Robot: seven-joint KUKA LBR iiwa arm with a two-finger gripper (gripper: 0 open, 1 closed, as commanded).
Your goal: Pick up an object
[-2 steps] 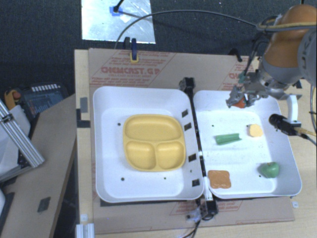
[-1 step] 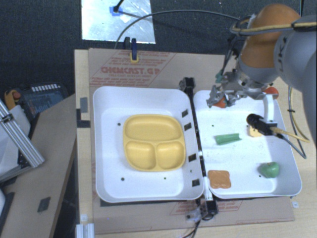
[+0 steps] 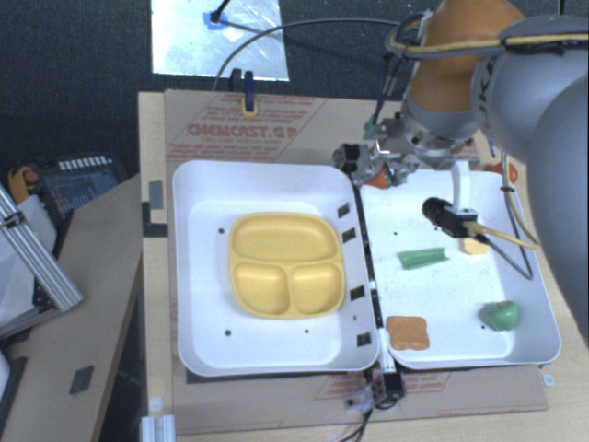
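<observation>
- We see the arm (image 3: 538, 90) reaching in over the right bin's far end.
- Two white bins sit side by side: left bin (image 3: 198, 247), right bin (image 3: 451, 297).
- A yellow tray (image 3: 283, 274) lies mid left bin.
- The gripper (image 3: 373, 164) hangs at the right bin's far left corner; we cannot make out whether it is spread or closed, and nothing shows in its grasp.
- In the right bin lie an orange square (image 3: 408, 332) at the near left corner, a green strip (image 3: 421, 258) mid-bin and a green lump (image 3: 502, 316) near right.

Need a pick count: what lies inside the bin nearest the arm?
A green strip, an orange square, a green lump and a pale yellow piece lie in the bin. The arm covers its far corner, hiding anything there.
</observation>
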